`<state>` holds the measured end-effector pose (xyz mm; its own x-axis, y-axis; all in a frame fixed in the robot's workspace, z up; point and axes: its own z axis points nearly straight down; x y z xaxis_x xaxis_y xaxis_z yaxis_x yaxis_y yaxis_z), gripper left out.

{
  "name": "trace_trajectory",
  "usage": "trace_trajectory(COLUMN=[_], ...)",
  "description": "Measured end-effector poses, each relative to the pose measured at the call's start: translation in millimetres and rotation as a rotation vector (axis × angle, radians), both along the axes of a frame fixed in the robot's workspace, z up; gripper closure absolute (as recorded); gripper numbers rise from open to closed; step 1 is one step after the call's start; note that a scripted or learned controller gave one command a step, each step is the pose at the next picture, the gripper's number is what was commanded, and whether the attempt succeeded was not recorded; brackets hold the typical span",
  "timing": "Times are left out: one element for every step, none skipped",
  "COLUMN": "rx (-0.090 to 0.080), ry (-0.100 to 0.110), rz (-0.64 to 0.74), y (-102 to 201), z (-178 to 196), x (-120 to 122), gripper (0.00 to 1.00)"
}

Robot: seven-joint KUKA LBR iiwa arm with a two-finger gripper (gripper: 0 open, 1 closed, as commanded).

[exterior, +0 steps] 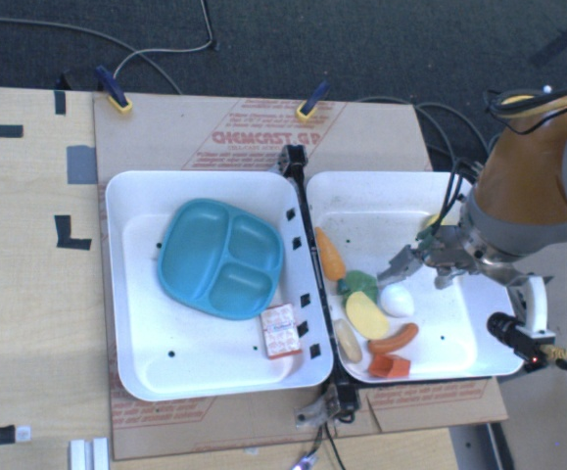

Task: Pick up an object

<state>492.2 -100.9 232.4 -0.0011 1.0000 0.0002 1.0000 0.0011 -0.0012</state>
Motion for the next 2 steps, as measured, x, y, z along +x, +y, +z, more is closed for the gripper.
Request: trace_trajectory(rx=[0.001,0.001], ry=[-0.006,0.0], rz=[0.001,-0.001], y=[4.9,7.9], z=[-145.9,-141.3], x=[49.4,21.4], gripper=[0.0,0.0])
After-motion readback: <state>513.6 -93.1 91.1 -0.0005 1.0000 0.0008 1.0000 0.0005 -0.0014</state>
